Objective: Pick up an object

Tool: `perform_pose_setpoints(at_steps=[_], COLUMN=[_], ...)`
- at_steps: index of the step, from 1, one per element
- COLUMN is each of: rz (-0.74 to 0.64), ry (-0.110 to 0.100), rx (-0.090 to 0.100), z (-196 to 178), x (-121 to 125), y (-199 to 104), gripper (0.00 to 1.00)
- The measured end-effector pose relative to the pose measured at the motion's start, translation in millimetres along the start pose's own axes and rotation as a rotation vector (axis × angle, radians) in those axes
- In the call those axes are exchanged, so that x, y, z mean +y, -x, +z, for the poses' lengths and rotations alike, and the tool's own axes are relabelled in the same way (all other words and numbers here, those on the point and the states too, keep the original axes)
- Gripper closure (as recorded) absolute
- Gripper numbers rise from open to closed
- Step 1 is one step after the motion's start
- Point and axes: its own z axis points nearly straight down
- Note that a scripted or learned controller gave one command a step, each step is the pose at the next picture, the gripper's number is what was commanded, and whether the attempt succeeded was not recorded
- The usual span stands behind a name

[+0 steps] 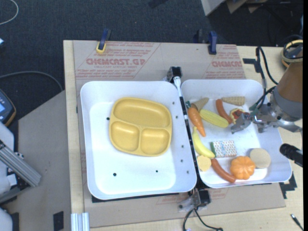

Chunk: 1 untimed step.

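The gripper (pixel 239 124) hangs low over the right bin (pixel 272 143), reaching in from the right, and whether it is spread or pressed together cannot be told from this slanted view. Its tip sits just beside a small red and white toy (pixel 236 113), too small to name, and it is not clear that they touch. Next to that piece lies a red sausage (pixel 222 109), and behind them, near the far wall, a tan cone (pixel 234 100). Left of the sausage rest a yellow corn cob (pixel 213 118) and an orange carrot (pixel 196 120), with a banana (pixel 202 146) stretched along the left wall of this bin. Toward the near side lie a checkered wafer (pixel 224 148), a second sausage (pixel 223 171), an orange pumpkin (pixel 242 167) and a pale round biscuit (pixel 260 157) touching the pumpkin. The grey arm with its orange band (pixel 293 88) rises off to the right. The left bin (pixel 94 158) holds a yellow divided plate (pixel 140 126) lying flat. Both bins stand side by side on a board (pixel 77 66) held by clamps at its far edge.
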Motion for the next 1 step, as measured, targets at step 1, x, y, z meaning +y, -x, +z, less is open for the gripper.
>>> perform_pose_setpoints(at_steps=[1], rz=[0.001], ry=[0.000], rx=[0.000], z=[57.0], x=[-5.3], y=[8.1], gripper=[0.00])
